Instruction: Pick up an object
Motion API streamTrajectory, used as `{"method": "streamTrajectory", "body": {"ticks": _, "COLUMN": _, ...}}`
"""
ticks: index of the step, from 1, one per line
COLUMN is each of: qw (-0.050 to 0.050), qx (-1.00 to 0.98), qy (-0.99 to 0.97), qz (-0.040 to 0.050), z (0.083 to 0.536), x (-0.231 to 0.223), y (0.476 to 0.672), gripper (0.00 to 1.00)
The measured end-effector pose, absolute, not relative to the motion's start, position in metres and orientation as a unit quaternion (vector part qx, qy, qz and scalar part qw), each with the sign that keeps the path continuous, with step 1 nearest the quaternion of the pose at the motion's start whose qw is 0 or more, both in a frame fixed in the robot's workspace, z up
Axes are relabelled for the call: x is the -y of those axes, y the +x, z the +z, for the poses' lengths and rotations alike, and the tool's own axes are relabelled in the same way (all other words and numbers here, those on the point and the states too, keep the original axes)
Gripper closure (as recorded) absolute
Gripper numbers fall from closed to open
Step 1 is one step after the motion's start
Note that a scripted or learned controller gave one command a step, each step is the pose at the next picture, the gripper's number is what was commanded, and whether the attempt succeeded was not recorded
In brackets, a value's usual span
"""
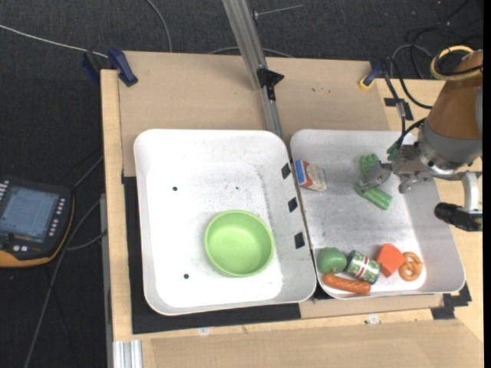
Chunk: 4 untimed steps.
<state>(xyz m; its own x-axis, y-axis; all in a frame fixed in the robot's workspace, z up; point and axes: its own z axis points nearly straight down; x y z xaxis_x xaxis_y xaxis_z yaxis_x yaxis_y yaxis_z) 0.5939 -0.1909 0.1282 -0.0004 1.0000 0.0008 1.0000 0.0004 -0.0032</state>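
Green pieces (374,182) are seen in the right bin (337,221), upper middle, just beside the hand (381,176). Its opening cannot be told, nor any hold. A centred, vertical descent before closing is advised.

You find no text, brand, number or sign that can be read anywhere in this view. The small red and white carton (311,175) in the far left part of the right bin (437,228) and the can (362,267) near that bin's near edge both carry printed labels, but the print is too small and blurred for you to make out. The screen of the handheld pendant (31,219) lying on the floor at the far left glows pale, yet nothing on it is legible.
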Motion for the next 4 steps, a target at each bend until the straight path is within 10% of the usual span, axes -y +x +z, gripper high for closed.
{"method": "streamTrajectory", "body": {"ticks": 1, "qw": -0.001, "qx": 0.707, "qy": -0.707, "qz": -0.0006, "z": 0.141, "x": 0.191, "y": 0.595, "gripper": 1.0}}
{"method": "streamTrajectory", "body": {"ticks": 4, "qw": -0.001, "qx": 0.707, "qy": -0.707, "qz": -0.0007, "z": 0.252, "x": 0.203, "y": 0.595, "gripper": 1.0}}
